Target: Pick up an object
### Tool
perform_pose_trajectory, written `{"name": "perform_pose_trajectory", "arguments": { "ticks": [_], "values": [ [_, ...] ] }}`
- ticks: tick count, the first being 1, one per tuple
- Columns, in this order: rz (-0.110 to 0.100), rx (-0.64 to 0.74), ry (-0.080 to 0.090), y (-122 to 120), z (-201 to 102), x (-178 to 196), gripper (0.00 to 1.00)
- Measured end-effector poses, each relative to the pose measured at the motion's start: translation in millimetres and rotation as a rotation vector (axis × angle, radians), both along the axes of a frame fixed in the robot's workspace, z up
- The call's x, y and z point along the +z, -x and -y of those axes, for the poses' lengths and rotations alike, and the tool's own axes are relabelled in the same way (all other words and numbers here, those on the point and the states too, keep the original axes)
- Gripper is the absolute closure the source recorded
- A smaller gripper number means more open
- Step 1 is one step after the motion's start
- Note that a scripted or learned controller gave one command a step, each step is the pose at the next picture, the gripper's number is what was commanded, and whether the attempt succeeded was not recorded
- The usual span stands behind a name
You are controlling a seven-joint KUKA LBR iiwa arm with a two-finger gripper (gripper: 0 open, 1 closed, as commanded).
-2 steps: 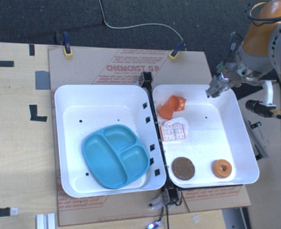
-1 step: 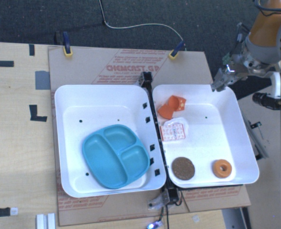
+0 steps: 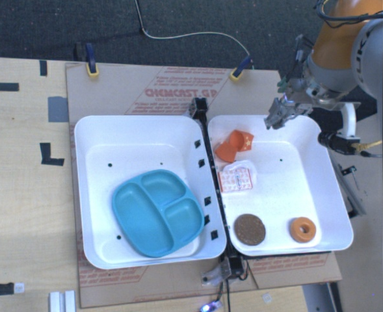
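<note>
The left bin [image 3: 87, 174] holds 1 blue divided plate [image 3: 157, 211]. The right bin [image 3: 321, 194] holds 4 objects: orange cup [image 3: 235, 144], white packet [image 3: 236, 178], brown disc [image 3: 250, 229], doughnut [image 3: 303, 229]. The gripper [image 3: 277, 118] hovers over that bin's far edge; its jaw state is unclear.

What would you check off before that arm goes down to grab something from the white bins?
1. Things to grab in the right bin: ok; orange cup, white packet, brown round cookie, doughnut.
2. Things lie apart: mostly ok; cup and packet sit close.
3. Claw above the right bin's far edge, nothing held: ok.
4. Claw open enough: cannot tell.
5. Blue divided plate lies in the left bin, out of the way: ok.
</note>
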State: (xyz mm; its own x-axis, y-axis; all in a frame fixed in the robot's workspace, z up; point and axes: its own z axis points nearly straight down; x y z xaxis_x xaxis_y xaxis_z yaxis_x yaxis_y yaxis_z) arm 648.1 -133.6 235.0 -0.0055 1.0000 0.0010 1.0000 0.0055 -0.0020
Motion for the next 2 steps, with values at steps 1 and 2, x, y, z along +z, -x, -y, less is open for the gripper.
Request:
{"name": "perform_pose_trajectory", "arguments": {
  "ticks": [1,2],
  "values": [
    [-0.001,-0.001,0.0,0,-46,-9,1.0],
    [-0.001,0.0,0.0,0,-93,-18,1.0]
  ]
}}
